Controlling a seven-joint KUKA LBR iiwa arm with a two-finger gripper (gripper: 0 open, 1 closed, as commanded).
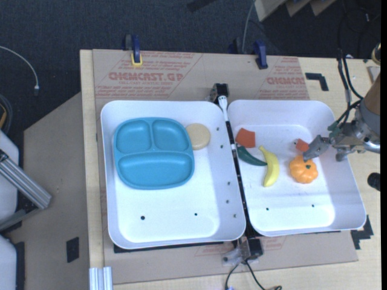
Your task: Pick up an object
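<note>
In the right bin (338,210) lie an orange pumpkin (303,170), a yellow banana (271,167), a dark green pepper (249,157), a red-orange block (245,138) and a small red piece (301,145). My gripper (328,151) hangs over the right bin's right side, just above and to the right of the pumpkin. Its fingers are spread open with nothing between them. The left fingertip (313,150) is close to the small red piece and the pumpkin's top.
The left bin (175,222) holds a blue divided plate (154,152) and a tan round disc (198,136) beside it. Cables hang at the right edge behind the arm. Blue clamps (135,46) hold the cardboard base at the back.
</note>
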